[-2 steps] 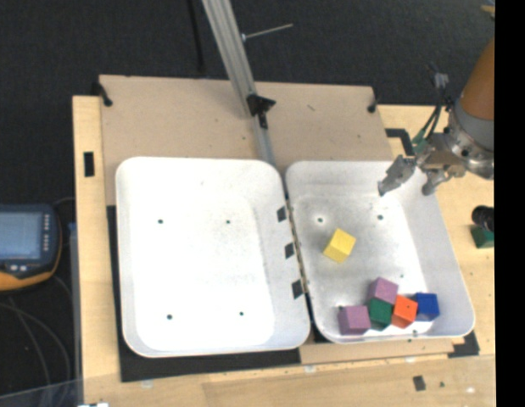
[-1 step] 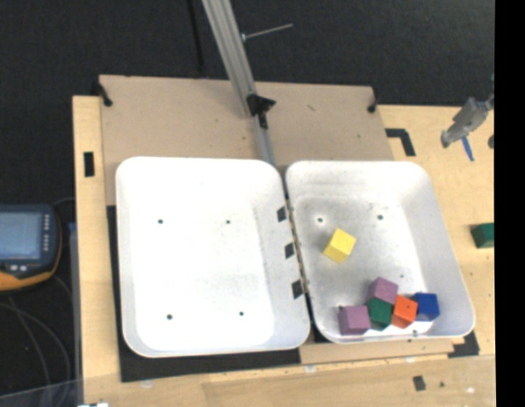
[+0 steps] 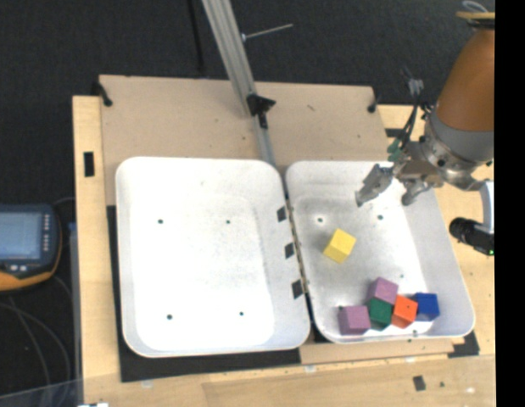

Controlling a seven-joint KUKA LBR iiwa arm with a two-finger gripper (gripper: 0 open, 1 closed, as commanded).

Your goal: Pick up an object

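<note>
A: Gripper (image 3: 389, 186) position?

B: Upper part of the right bin (image 3: 432, 227), right of frame centre. Fingers spread wide, nothing between them, hanging above the bin floor.

A: Blocks?

B: Yellow block (image 3: 339, 245) alone mid-bin, below and left of the gripper, well apart from it. Cluster in the bin's lower right corner: two purple blocks (image 3: 383, 291), one at the cluster's left end and one higher up, green block (image 3: 379, 311), orange block (image 3: 404, 309), blue block (image 3: 427, 304), all touching or just beside each other.

A: Left bin (image 3: 203, 253)?

B: White, speckled floor, on the table (image 3: 88, 227). A metal pole (image 3: 232, 49) slants in from the upper frame.
</note>
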